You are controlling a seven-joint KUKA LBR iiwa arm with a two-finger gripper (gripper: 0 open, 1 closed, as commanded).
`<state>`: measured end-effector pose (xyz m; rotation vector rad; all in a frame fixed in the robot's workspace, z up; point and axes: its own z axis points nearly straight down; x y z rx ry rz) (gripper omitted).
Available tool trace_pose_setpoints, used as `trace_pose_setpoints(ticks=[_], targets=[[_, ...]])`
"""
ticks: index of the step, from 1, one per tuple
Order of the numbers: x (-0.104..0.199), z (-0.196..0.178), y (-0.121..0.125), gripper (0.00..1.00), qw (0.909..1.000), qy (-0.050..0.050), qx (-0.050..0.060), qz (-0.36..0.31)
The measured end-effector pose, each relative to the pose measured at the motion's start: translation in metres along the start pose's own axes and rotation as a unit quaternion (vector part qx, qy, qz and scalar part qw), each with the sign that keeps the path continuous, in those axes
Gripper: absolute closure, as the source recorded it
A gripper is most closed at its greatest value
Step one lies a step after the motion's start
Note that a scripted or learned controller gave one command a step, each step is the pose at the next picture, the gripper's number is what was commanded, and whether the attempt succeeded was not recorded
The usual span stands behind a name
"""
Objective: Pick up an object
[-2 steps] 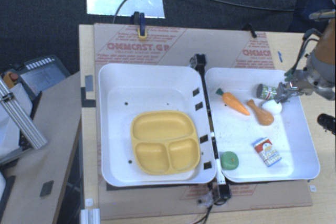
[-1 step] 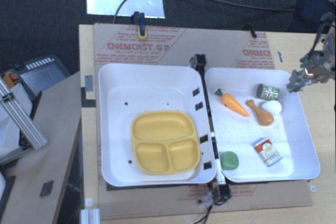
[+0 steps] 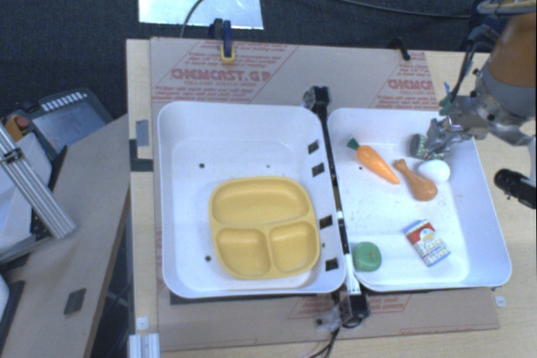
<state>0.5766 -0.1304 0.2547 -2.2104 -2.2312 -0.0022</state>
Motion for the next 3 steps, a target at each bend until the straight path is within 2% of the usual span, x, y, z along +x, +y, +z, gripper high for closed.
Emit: trace_pose_setpoints(ticks=[1, 2, 3], targets=[[0.057, -0.004, -0.004, 1.0, 1.0, 0.0, -0.001, 0.0], [0.11, 0.002, -0.019, 1.0, 1.0, 0.0, 0.0, 0.0], [0.158, 0.019, -0.018, 1.0, 1.0, 0.0, 0.0, 0.0]])
